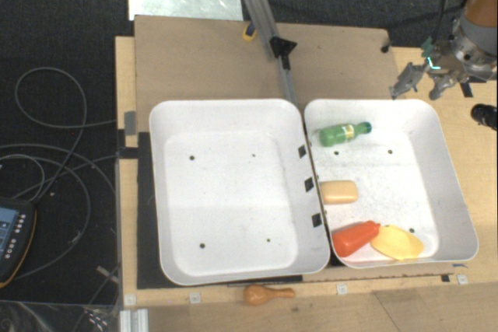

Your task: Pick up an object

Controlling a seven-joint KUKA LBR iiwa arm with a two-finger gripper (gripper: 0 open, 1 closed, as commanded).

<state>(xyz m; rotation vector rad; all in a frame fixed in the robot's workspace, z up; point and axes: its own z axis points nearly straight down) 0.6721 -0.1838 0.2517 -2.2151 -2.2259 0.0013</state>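
The gripper (425, 82) is hovering spread wide and holding nothing above the far right corner of the right bin (447, 159). The approach is just beginning; next it is needing to descend over the green bottle (344, 134) near the bin's far edge.

light: even, bright overhead | shadows: soft | glare: white bins (226, 114) | focus: slightly soft
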